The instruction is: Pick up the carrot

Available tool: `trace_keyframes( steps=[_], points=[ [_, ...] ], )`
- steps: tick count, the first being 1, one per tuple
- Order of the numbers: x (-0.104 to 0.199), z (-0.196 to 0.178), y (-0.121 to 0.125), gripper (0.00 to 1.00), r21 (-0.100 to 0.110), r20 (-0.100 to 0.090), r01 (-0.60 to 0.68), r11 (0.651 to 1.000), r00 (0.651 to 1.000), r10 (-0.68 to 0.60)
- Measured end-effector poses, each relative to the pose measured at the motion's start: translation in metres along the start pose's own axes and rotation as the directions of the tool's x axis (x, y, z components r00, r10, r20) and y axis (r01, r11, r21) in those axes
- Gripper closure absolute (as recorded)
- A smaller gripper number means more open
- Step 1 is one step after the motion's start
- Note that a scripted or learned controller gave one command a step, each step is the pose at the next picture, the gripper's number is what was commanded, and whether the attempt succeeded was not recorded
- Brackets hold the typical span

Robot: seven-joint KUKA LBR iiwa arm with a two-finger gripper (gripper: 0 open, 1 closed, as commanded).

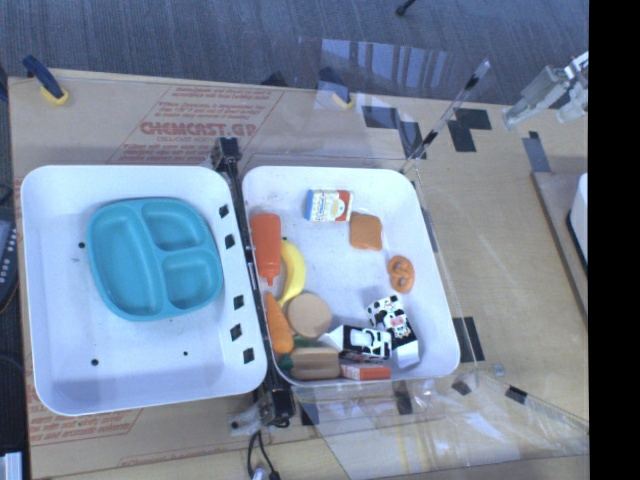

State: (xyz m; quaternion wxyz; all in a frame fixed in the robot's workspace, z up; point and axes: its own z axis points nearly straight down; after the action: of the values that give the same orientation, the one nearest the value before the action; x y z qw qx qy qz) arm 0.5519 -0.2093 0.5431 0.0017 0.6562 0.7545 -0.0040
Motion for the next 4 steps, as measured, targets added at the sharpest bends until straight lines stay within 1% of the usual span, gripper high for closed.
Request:
trace_keyframes(
  steps=[1,2,4],
  points=[
    [-0.0013,-0.0012,0.0079,0.0,-0.008,0.002,0.2,0.98,0.98,-0.2],
    [-0.0026,-0.0016,0.0174,0.0,-0.012,0.009,0.402,0.915,0.915,-0.402],
    [-0.0029,-0.0016,0.0173,0.0,-0.012,0.008,0.402,0.916,0.916,-0.402]
  ],
)
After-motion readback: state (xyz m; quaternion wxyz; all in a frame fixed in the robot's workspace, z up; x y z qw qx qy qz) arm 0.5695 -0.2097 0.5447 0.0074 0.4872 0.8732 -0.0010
